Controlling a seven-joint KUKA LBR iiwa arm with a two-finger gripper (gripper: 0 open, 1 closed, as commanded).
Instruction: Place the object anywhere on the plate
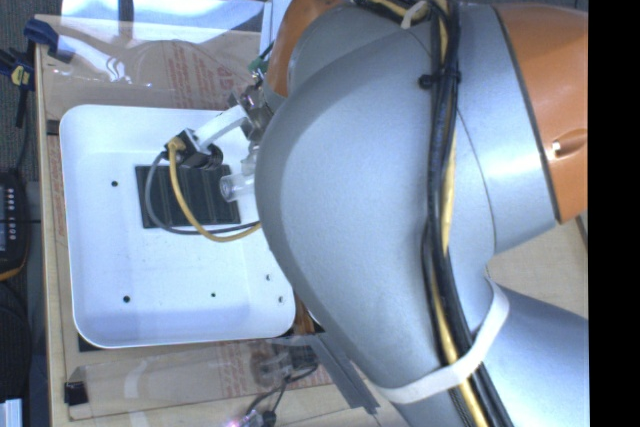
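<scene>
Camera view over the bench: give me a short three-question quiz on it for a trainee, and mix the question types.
1. True or false: the gripper is over the white bin.
2. Multiple choice: the looped cable by the gripper is A) yellow, B) green, C) red.
3. Fill in the blank: the arm is grey, with a band coloured ____.

Key: 1 true; 2 A; 3 orange.
</scene>
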